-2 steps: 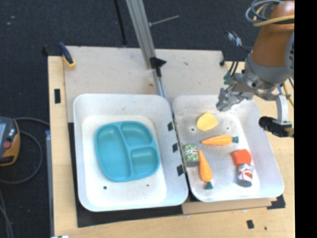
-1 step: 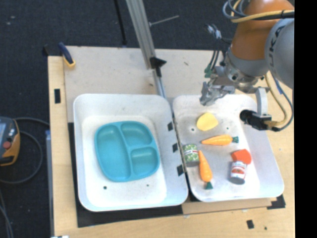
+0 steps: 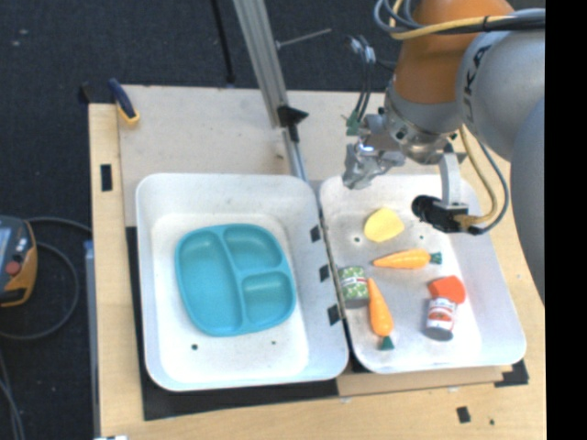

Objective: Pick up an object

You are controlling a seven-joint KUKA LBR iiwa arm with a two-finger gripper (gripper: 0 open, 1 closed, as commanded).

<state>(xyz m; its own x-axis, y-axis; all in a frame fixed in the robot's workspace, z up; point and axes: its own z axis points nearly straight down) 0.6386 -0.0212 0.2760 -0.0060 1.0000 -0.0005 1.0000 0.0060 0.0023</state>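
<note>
A: Over the far end of the right-hand shallow white bin (image 3: 500,333) hangs the grey arm with its orange band (image 3: 440,44), and the two-finger metal gripper (image 3: 359,174) sits just above that bin's back left corner.

B: Anything between the fingers?

A: Nothing I can see there — and whether they stand wide or narrow, I cannot tell from this angle.

B: So where are the things to pick?

A: All in the right bin. Nearest the gripper, the pale yellow rounded plastic piece (image 3: 384,225), just in front of it. Below that, a long orange toy carrot with a green tip (image 3: 405,260) lying crosswise.

B: And a second one?

A: Yes, another orange toy carrot (image 3: 380,313), pointing toward the near edge, touching or just beside a small green-and-white can (image 3: 353,285) by the bin's left wall. Off to the right, apart from those, a little jar with an orange-red lid (image 3: 442,309) lies tilted.

B: The left bin?

A: The left white bin (image 3: 156,356) holds a turquoise plastic tray with three compartments (image 3: 235,278) — flat, well apart from the gripper
</note>
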